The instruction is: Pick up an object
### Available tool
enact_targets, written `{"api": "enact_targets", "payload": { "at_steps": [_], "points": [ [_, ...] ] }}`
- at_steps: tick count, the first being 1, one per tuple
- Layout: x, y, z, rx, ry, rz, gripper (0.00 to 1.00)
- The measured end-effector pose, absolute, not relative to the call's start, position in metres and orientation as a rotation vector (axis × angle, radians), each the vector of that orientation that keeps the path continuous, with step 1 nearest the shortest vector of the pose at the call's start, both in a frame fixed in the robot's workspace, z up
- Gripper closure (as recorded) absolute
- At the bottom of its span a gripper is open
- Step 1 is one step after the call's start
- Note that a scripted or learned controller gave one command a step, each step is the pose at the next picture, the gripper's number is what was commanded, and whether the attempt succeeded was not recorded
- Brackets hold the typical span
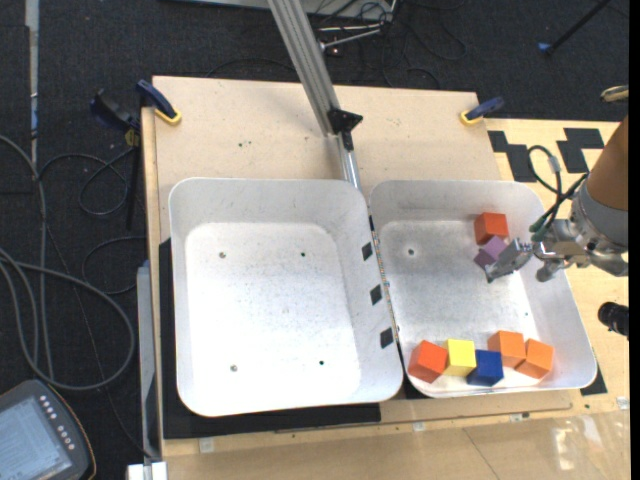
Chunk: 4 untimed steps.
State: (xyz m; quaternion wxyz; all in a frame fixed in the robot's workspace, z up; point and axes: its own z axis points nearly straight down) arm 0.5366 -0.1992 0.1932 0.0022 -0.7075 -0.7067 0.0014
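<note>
In the right bin [560,298], a purple block [488,256] lies just below an orange block [490,227] near the far right side. My gripper [524,265] reaches in from the right and hovers low, right beside the purple block. Its fingers stand open, and the left fingertip [502,264] is at the block's right edge. Nothing sits between the fingers. Along the bin's near edge lie an orange block [428,360], a yellow block [461,354], a blue block [487,367] and two more orange blocks [509,346] [538,358].
The left bin [265,288] sits beside the right one, their rims meeting at the middle. A slanted metal pole [305,53] comes down to the bins' far junction. Clamps [160,103] [483,110] hold the board's far corners.
</note>
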Motion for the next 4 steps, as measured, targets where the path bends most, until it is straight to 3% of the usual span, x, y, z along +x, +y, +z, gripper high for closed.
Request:
{"api": "enact_targets", "payload": {
  "at_steps": [1,2,4],
  "points": [
    [0.539,-0.205,0.132,-2.219,-2.217,0.005,0.00],
    [0.541,-0.206,0.146,-2.224,-2.223,-0.001,1.00],
    [0.548,-0.203,0.243,-2.223,-2.229,-0.004,1.00]
  ]
}}
